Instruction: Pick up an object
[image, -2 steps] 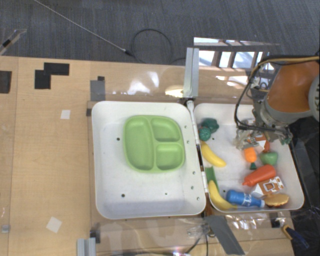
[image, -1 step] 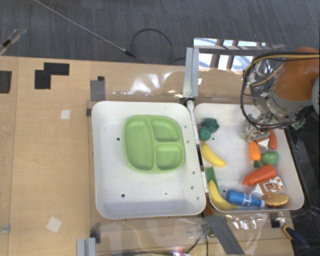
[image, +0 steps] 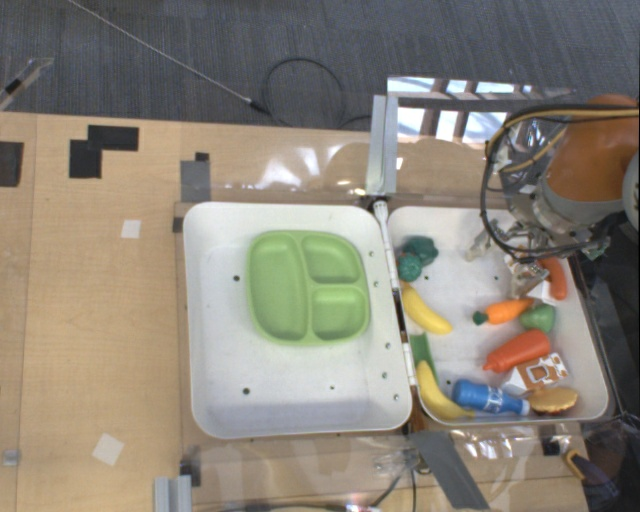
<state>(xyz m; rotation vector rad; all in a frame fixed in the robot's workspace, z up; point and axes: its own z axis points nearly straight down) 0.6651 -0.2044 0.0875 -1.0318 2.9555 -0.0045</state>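
My gripper (image: 527, 268) hangs over the far right part of the right bin (image: 465, 330), below the orange wrist band (image: 592, 160). Beneath and beside it lie a small carrot (image: 508, 312), a green pepper (image: 538, 319) and a red piece (image: 557, 279). Further into the bin are a larger orange-red vegetable (image: 518, 350), two bananas (image: 425, 311) (image: 436, 390), a blue bottle (image: 489, 398), a dark green broccoli-like toy (image: 414, 256) and a brown cookie (image: 553, 401). Nothing shows in the gripper's hold.
The left bin (image: 225, 380) holds a green divided plate (image: 307, 287). A metal divider post (image: 379, 150) rises at the back between the bins. Black cables (image: 498, 190) loop around the wrist. A white card (image: 541, 372) lies near the cookie.
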